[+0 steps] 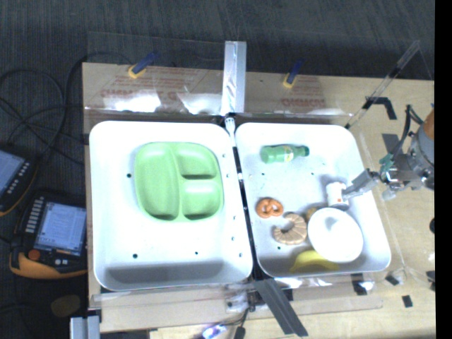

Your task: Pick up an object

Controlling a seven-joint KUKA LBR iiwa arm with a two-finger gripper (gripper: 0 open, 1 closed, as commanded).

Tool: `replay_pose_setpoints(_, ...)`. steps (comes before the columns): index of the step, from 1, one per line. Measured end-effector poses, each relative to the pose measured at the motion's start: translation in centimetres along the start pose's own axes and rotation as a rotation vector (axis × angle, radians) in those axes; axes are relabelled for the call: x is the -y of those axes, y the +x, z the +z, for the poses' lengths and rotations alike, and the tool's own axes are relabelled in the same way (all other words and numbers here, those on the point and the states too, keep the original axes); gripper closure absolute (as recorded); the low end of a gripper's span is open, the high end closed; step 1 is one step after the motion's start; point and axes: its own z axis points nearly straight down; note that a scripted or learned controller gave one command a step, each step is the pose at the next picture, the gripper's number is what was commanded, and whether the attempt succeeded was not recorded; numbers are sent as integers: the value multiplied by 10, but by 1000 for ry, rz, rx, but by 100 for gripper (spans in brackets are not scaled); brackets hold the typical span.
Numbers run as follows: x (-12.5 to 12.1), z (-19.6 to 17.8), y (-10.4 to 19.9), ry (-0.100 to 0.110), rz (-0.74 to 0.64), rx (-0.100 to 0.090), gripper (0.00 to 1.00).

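Reaching into the right bin (367, 162), the gripper (337, 193) is seen beside the white bowl (335, 234) (crowded by pastries); its closure cannot be told, and a glancing miss is risked.

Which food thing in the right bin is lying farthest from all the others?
The green bottle, lying on its side alone near the far wall; the pretzel, bagel and banana huddle by the white bowl.

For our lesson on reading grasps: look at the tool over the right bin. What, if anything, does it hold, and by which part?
It cannot be told. The tool sits low in the right bin, just above the white bowl, too small to show anything held.
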Motion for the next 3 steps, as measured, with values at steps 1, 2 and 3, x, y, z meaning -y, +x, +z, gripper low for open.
replay_pose_setpoints(1, -43, 136, -11, 1, 77, 0, 0)
replay_pose_setpoints(2, -66, 174, -5, -10, -598, 7, 0)
replay_pose_setpoints(3, -89, 173, -18, -10, -258, -12, 0)
